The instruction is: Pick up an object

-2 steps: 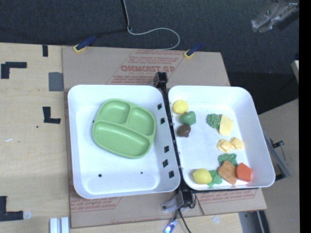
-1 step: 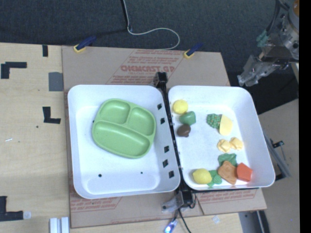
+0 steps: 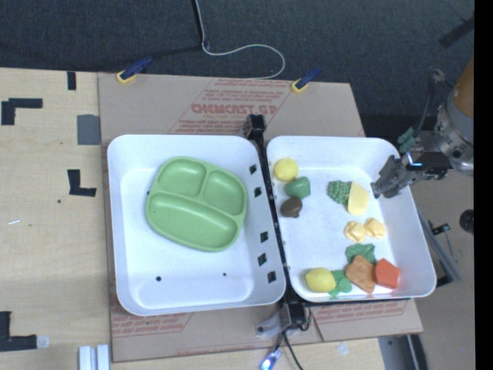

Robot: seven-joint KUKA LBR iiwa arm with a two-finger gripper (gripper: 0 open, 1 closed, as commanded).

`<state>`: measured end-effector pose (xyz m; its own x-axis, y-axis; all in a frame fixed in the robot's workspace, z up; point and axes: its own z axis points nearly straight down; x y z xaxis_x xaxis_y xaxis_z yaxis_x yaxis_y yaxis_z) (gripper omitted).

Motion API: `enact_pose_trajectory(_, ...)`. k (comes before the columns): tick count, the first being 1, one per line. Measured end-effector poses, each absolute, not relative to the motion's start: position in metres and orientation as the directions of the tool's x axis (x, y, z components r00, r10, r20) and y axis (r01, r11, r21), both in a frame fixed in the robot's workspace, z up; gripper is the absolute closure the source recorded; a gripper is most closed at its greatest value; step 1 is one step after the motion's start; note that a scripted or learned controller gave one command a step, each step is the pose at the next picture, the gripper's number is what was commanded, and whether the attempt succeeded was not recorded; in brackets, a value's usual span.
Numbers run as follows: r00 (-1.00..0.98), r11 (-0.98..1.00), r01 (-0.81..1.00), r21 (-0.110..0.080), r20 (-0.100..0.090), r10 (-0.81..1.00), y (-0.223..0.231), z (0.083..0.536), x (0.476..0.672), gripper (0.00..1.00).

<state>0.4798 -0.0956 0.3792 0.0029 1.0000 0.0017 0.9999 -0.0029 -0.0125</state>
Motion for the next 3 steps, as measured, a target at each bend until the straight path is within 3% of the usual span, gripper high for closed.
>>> enact_pose_trajectory(1,-0.016,0.016,1.0,0.016,0.004,1.0,0.027,0.522,0.491,1.0)
enact_pose_trajectory(2,-0.014,0.014,1.0,-0.009,0.0,1.0,0.149,0.438,0.482,1.0)
enact_pose_trajectory(3,-0.005,0.005,1.0,-0.003,-0.001,1.0,0.143,0.452,0.483,1.0)
